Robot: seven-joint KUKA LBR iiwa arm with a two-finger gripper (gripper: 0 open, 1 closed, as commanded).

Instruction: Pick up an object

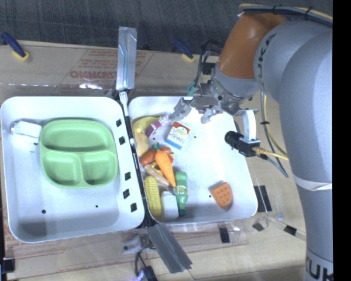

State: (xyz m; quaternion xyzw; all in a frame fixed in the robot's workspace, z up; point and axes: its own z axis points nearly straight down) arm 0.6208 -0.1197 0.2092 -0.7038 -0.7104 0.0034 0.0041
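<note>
**Gripper above the right bin's far edge**

While the grey arm [298, 98] reaches in from the right, its gripper [194, 111] hangs over the far part of the right bin [240, 201], fingers spread apart with nothing between them. Just below the fingertips lies a small white carton [178, 136], beside a yellow banana [141, 127]. Farther toward the near rim sit a carrot [165, 164], a corn cob [153, 195] and a green bottle [181, 187]. An orange waffle [222, 194] lies apart, near-right of the gripper. Well left, a green divided tray [78, 152] rests in the left bin [23, 215].
</note>
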